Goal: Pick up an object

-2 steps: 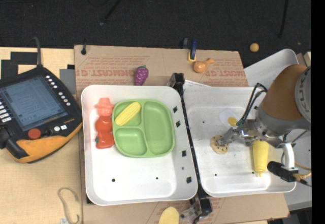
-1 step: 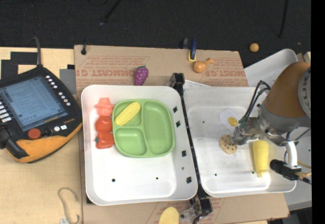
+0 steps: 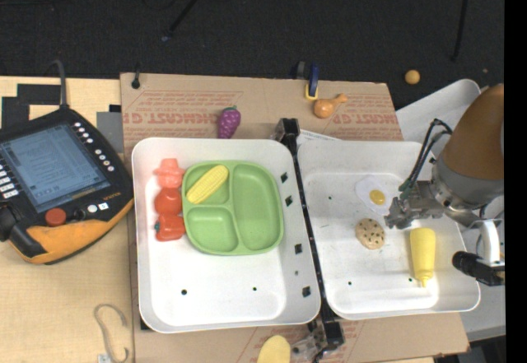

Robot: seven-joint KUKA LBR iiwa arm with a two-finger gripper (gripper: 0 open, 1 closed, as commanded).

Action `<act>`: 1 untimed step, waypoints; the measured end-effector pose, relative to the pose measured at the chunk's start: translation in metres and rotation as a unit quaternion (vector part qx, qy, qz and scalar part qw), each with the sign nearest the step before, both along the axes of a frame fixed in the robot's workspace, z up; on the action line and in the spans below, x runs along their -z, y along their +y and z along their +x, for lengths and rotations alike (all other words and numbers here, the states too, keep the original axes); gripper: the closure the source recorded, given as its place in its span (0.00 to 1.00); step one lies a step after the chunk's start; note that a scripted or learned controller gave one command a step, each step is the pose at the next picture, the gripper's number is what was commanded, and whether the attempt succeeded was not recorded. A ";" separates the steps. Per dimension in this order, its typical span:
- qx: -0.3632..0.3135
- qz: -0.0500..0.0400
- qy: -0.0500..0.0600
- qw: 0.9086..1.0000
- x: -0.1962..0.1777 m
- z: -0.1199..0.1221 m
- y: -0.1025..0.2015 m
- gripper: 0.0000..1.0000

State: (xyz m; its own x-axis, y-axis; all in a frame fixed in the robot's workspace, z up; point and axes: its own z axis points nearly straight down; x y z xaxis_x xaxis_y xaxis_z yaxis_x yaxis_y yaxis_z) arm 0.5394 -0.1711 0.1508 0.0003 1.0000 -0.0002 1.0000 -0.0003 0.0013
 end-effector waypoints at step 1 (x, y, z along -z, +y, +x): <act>0.001 -0.001 -0.001 1.000 -0.059 0.003 -0.010 1.00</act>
State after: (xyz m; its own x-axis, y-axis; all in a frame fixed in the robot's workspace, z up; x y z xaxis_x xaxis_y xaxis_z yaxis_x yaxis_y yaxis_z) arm 0.5428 -0.1810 0.2100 0.0016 1.0000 -0.0014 1.0000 -0.0016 0.0041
